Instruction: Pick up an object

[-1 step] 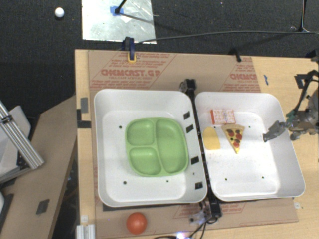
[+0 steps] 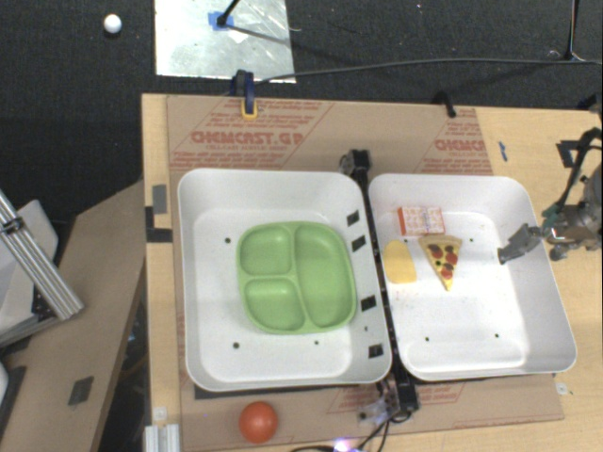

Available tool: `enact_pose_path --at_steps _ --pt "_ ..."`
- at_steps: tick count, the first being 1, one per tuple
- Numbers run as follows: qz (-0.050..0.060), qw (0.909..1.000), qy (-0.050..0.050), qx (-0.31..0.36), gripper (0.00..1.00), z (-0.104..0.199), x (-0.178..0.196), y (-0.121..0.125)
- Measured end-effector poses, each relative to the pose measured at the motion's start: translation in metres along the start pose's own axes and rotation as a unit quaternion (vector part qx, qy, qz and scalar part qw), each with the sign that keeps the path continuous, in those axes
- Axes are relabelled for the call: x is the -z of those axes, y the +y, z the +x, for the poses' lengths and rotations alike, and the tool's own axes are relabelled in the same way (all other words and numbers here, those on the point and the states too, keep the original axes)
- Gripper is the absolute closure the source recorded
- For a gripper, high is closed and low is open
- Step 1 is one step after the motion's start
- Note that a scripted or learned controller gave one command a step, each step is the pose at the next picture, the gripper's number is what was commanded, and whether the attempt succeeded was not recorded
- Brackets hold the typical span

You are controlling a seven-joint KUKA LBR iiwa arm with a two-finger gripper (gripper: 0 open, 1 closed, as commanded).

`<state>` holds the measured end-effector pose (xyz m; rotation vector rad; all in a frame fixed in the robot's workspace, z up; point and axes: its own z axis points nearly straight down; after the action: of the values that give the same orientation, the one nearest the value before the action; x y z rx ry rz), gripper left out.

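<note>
Sitting side by side on the cardboard-covered counter (image 2: 311, 130), the two shallow white plastic bins are keeping things sorted: the left bin (image 2: 203, 347) is holding a green divided plastic tray (image 2: 295, 277), the right bin (image 2: 528, 347) the likely targets, a toy pizza slice (image 2: 443, 258), a pale yellow block (image 2: 400, 263) and a small pink-printed box (image 2: 420, 220). Hovering at the right bin's right rim, the grey pincer (image 2: 517, 244) is carrying nothing; whether it is released or clenched I cannot tell. An orange ball (image 2: 257, 421) is lying outside, on the counter's front edge.

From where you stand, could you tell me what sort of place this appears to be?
Probably a robot lab test bench: two white bins on cardboard, toy food such as a pizza slice, and the tool reaching in.
</note>
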<state>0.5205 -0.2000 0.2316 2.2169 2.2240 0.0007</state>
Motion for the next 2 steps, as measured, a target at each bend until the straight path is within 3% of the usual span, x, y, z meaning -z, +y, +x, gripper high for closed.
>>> enact_pose_path --at_steps 2 --pt "0.001 1.0000 0.001 -0.001 0.00 0.006 -0.084 -0.002"
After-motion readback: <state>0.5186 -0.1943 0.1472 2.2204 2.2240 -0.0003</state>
